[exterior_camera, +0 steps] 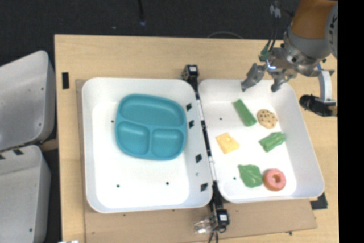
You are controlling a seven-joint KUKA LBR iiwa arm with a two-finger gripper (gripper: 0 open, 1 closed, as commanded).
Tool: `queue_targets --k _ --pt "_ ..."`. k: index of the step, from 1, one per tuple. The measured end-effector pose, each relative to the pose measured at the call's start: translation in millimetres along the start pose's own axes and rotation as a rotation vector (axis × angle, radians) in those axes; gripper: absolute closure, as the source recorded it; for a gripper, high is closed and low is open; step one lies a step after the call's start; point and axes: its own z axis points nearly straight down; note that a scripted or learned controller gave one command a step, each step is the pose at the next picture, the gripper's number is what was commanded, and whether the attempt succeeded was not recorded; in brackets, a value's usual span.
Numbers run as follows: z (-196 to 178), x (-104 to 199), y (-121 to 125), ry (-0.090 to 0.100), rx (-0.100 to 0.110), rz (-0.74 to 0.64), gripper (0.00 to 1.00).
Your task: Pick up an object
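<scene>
**Gripper open above the right bin's far edge**

Over the bench (68, 54), seen from above at a slant, two white bins lie side by side, their inner edges touching along a row of black clips. On the left bin's (96, 179) floor lies a teal tray (151, 127) with three compartments, set toward the far inner part of the bin.

Six small food pieces lie spread in the right bin (301, 173). A long green piece (244, 112) lies slanted near the far middle, and a speckled cookie (266, 118) sits just beside it on the right. Nearer the camera, a yellow wedge (227, 143) rests toward the inner side, and a short green piece (272, 141) lies tilted to its right. At the near end, a crumpled green leaf (249, 174) touches a pink doughnut (274, 179).

From the right comes the arm (311, 14), grey with its orange band showing above the wrist. Its gripper (263, 81) hangs over the far rim of the right bin, its two fingers (251, 76) spread wide apart with nothing between them. The long green piece and the cookie are the closest to it, lying just on its near side, apart from the fingertips.
</scene>
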Motion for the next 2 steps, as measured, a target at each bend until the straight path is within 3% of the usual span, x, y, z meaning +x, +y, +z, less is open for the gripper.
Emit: queue_targets --k 1,2 --pt "-8.8 0.5 2.0 -0.001 -0.014 -0.002 0.00" --pt "53.4 -3.6 -2.4 -0.002 -0.008 0.000 0.00"
